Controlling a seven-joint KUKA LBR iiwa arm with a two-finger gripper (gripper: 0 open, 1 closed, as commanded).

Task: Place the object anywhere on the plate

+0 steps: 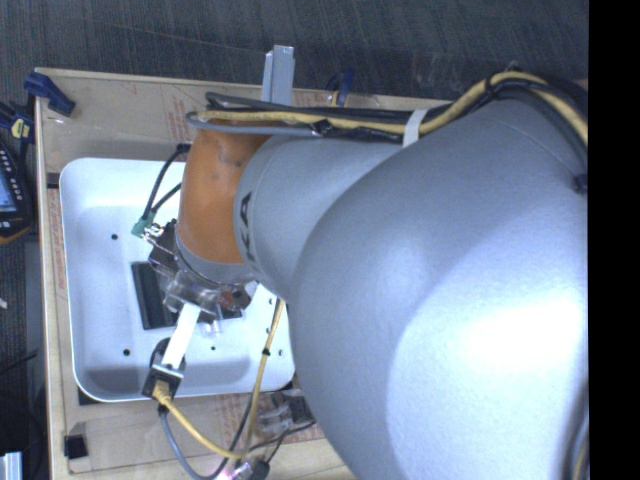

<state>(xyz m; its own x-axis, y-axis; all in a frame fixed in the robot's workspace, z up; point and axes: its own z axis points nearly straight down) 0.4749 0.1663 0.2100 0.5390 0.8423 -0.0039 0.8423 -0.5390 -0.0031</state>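
grey arm [440, 288] covering right bin, jaws state hidden under wrist

The bin [85, 268] is seated on the tabletop [60, 118] at the left of the view. The arm [420, 298] is extended from the right over the bin, with its wrist [215, 213] positioned above the bin floor. Cables [330, 120] are routed along the arm's upper side.

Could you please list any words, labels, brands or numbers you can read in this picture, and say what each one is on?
No text can be read.
Faint reddish marks on the wooden bench: too blurred to read.
Dark device at the left edge: its markings are too small to read.
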